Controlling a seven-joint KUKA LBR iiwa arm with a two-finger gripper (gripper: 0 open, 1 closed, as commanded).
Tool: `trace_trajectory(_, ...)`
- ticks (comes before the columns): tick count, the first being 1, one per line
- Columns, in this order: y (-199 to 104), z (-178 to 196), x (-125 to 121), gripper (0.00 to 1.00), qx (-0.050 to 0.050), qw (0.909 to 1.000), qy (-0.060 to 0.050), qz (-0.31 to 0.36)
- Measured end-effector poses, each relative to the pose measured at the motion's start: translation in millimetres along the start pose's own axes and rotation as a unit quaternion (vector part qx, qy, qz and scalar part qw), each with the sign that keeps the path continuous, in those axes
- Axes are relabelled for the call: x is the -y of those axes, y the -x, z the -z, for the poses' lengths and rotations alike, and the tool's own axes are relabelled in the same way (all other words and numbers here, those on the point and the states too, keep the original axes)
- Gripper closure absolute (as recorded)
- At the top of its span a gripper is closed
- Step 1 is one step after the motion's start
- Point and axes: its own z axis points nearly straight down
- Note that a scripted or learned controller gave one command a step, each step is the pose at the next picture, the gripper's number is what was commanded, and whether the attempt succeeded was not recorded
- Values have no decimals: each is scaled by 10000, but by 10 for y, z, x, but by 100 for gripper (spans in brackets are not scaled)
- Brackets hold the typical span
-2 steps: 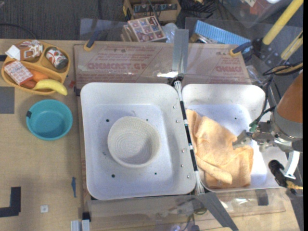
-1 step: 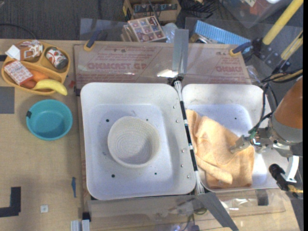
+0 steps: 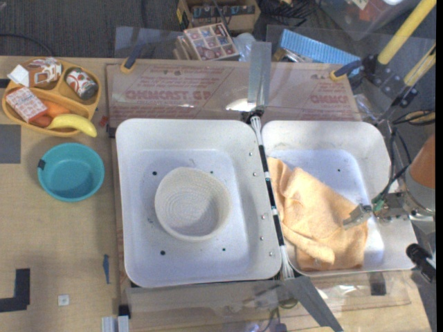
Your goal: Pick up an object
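Robot lab: bench bins (image 3: pixel 138 144), cables (image 3: pixel 159 5).

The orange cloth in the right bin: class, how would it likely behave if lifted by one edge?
The orange cloth lies rumpled and folded, so it is probably floppy and would drape and stretch out. It looks thin, so likely light. Being soft, it should not roll or break.

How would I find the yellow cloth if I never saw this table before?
Look at the two white bins side by side and pick the right bin. The cloth lies crumpled in it, against the bin's left and front walls, with the pincer at its right edge. It is soft, floppy and orange-yellow, unlike the stiff white bowl in the left bin.
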Motion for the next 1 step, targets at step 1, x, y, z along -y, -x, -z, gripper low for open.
trace_trajectory(1,-470,-136,-616,0,32,9982,71,601)
